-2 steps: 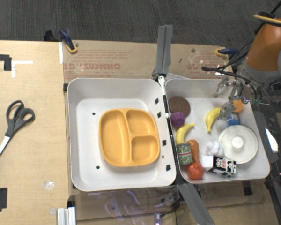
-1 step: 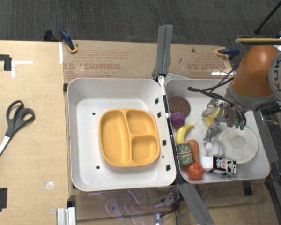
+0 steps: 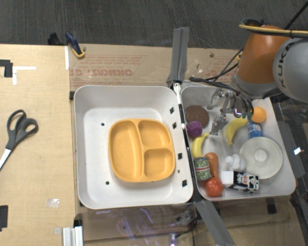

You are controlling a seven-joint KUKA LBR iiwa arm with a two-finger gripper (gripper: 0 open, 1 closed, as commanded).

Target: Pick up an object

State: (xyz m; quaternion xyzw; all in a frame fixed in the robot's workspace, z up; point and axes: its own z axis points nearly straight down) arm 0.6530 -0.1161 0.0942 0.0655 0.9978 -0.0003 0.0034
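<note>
The banana (image 3: 234, 129) lies in the right bin (image 3: 287, 188), just under the gripper (image 3: 227, 113), crowded among a second banana (image 3: 197, 145), a purple fruit (image 3: 194, 128), a can (image 3: 201, 169), a tomato (image 3: 213, 187) and a white lid (image 3: 262, 157). That clutter likely explains the steep approach from above. The arm (image 3: 269, 60) bends down over the bin's far corner; whether the gripper is apart or together I cannot tell. The left bin (image 3: 87, 152) carries a yellow divided plate (image 3: 142, 150).

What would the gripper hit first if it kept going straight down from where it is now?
Most likely the yellow banana lying just below the gripper in the right bin. Depth is hard to judge from this slanted view, so it might instead meet bare bin floor beside the banana.
</note>
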